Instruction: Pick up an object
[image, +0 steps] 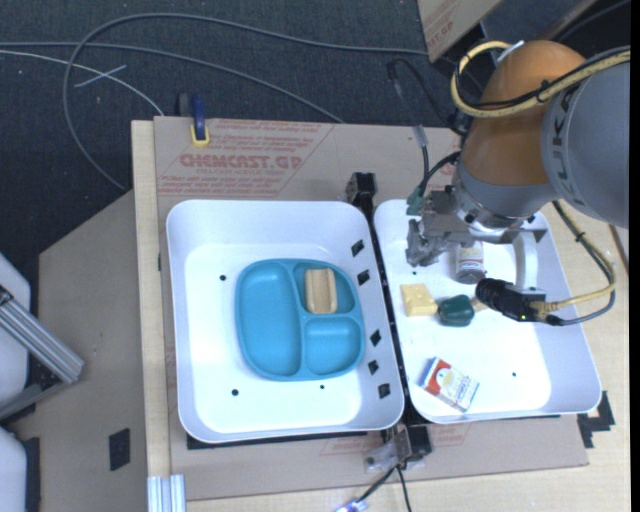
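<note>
The gripper (428, 240) was observed low in the right bin (570, 385); whether clenched or released could not be told. A yellow block (418, 298) was noted just beside it, judged light and stiff, best taken across its flat sides.

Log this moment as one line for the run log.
arm: over right white bin | gripper: above pale yellow block | dark green rounded object: beside block | blue divided plate: left bin
</note>
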